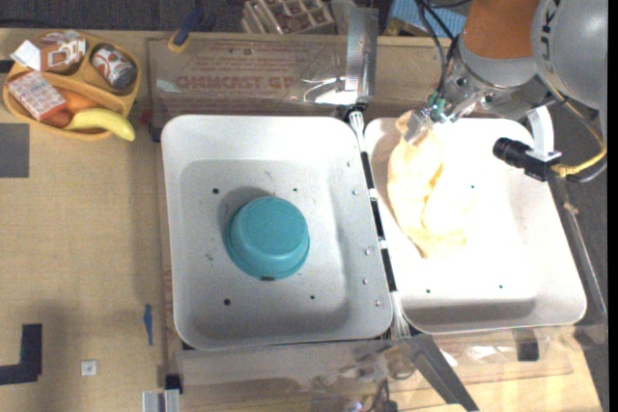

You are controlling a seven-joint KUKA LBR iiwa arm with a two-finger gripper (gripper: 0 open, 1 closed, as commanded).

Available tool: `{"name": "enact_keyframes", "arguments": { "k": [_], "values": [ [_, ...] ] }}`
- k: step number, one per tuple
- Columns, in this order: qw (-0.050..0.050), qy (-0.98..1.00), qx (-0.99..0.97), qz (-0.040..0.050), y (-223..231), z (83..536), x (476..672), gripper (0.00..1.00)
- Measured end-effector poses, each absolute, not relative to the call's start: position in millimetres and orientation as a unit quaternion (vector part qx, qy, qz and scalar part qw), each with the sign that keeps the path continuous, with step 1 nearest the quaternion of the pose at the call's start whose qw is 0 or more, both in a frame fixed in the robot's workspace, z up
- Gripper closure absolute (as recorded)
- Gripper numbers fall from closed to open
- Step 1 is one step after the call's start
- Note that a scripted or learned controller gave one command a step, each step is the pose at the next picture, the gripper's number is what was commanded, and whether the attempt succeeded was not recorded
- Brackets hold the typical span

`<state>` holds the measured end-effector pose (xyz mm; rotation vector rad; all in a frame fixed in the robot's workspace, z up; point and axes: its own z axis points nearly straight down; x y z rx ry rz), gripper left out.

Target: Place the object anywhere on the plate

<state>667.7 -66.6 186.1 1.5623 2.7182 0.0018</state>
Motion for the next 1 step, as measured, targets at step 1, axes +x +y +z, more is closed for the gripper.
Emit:
{"name": "enact_keyframes", "arguments": {
  "k": [1],
  "values": [
    [0.003, 0.867, 0.498, 0.0009, -67.6, 226.1, 669.0, 1.00]
  ]
}}
